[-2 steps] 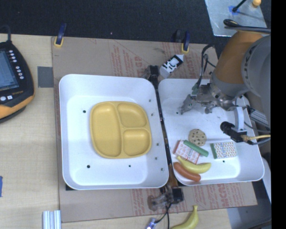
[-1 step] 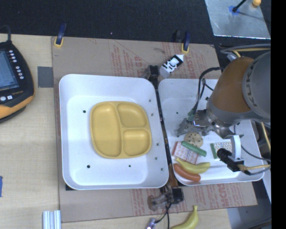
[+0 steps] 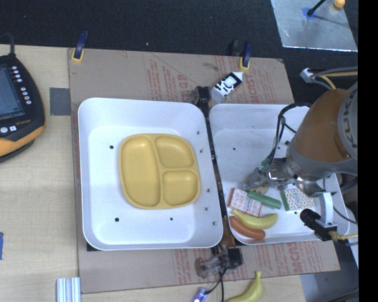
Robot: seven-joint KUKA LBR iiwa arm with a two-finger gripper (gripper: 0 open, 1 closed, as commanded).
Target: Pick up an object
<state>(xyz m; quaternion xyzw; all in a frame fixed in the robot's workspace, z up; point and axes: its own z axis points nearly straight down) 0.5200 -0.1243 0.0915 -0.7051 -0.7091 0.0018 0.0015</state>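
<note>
The right bin (image 3: pixel 239 128) holds several small toy foods at its front: a yellow banana (image 3: pixel 257 220), a red sausage (image 3: pixel 246 229), a green stick (image 3: pixel 264 200), a pink patterned packet (image 3: pixel 239 201) and a second patterned packet (image 3: pixel 298 199). My gripper (image 3: pixel 264 178) hangs low over this cluster, just behind the green stick and the pink packet. The orange band of the arm (image 3: pixel 321 131) covers the bin's right side. Nothing shows held between the fingers.
The left bin (image 3: pixel 101 225) carries a yellow divided plate (image 3: pixel 159 170) in its middle. A teach pendant (image 3: pixel 9 106) lies at the bench's left. Another banana (image 3: pixel 251 289) lies outside the bins at the front edge. Clamps stand between the bins.
</note>
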